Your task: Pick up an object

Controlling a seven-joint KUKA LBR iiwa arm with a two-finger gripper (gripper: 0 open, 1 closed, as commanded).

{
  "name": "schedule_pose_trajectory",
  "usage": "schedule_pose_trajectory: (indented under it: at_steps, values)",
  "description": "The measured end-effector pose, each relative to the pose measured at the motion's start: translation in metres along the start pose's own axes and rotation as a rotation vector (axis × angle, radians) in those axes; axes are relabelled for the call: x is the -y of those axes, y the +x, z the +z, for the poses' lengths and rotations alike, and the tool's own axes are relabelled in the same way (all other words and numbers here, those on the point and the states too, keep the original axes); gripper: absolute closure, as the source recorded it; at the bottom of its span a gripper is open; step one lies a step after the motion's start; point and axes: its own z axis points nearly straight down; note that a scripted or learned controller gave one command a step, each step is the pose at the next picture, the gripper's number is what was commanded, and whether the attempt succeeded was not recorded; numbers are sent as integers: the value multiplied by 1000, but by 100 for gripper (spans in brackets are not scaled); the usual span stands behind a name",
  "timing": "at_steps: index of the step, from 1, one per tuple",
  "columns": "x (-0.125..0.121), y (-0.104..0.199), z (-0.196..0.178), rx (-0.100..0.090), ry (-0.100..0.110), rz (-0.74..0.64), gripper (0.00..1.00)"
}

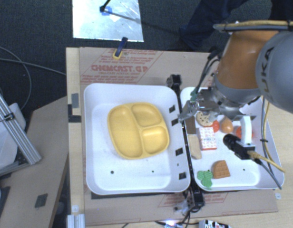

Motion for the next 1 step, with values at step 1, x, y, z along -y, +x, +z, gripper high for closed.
schedule_pose_trajectory:
  at_steps: [1]
  values:
    - [-1,-3,-7,2,1,-1,100]
